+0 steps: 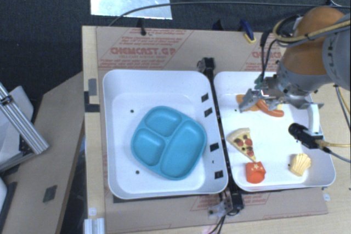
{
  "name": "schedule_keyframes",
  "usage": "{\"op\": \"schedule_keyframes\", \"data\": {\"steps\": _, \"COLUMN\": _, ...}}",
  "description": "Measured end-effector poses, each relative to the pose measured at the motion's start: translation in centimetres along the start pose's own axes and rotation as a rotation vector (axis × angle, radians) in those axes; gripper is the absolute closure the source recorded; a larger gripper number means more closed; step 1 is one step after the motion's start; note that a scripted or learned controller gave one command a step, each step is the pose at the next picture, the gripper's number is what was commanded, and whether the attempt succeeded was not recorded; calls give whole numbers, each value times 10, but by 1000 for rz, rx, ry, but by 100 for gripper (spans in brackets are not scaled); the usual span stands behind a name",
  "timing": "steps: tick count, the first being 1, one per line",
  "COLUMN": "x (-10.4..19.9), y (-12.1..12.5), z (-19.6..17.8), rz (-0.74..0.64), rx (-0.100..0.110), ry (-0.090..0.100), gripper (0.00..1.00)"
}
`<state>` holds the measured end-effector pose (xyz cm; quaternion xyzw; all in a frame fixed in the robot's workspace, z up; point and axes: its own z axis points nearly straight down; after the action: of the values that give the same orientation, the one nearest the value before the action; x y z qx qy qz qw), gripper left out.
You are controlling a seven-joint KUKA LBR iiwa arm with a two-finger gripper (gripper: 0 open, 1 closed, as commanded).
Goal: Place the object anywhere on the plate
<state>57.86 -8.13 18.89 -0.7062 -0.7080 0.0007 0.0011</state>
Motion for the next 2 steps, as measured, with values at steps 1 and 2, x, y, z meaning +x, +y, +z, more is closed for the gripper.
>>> {"op": "schedule_keyframes", "data": {"steps": 1, "x": -2, "y": 7, "z": 60, "rz": 1, "rx": 1, "ry": 0, "gripper": 0}}
{"op": "schedule_keyframes", "data": {"steps": 2, "x": -1, "y": 7, "z": 107, "rz": 2, "rx": -1, "ry": 0, "gripper": 0}}
